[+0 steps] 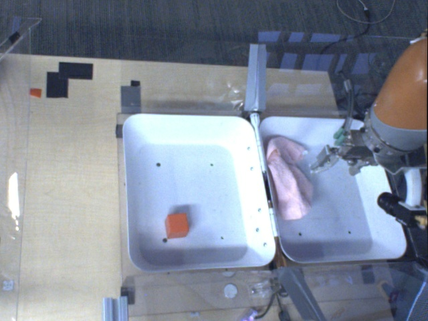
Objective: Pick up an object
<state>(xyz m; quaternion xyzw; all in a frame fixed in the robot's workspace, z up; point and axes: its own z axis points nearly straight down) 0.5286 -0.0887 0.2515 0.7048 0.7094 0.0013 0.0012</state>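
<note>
The tool [319, 160] hangs over the right bin [374, 246], its fingers apart with nothing between them, just right of a crumpled pink cloth [289, 178] lying along that bin's left wall. The grey arm [394, 122] with its orange band enters from the right. In the left bin [194, 129], an orange block [177, 225] sits near the front-left. Both bins rest on the pale wooden surface [67, 199].

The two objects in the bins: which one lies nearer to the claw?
The pink cloth, in the right bin, beside the claw. The orange block sits apart in the left bin.
</note>
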